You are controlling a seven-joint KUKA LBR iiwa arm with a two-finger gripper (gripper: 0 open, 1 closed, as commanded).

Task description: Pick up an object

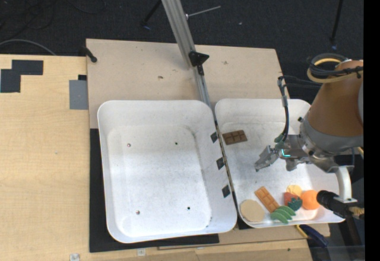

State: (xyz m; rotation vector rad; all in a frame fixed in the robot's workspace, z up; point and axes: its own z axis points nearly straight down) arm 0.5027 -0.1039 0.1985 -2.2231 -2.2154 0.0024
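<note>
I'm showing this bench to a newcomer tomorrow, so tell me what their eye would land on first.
First the arm, grey with an orange band, reaching in from the right over the right bin, its gripper low over the bin floor. Next the heap of colourful toy food in that bin's near corner, and a brown chocolate bar lying alone near the divider. The left bin is a broad white expanse beside it.

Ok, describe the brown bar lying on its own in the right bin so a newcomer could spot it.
Find the right bin, then its upper left part, near the divider. The chocolate bar lies flat there, alone. It is dark brown and scored into squares, unlike the bright toy food heaped at the bin's near edge.
</note>
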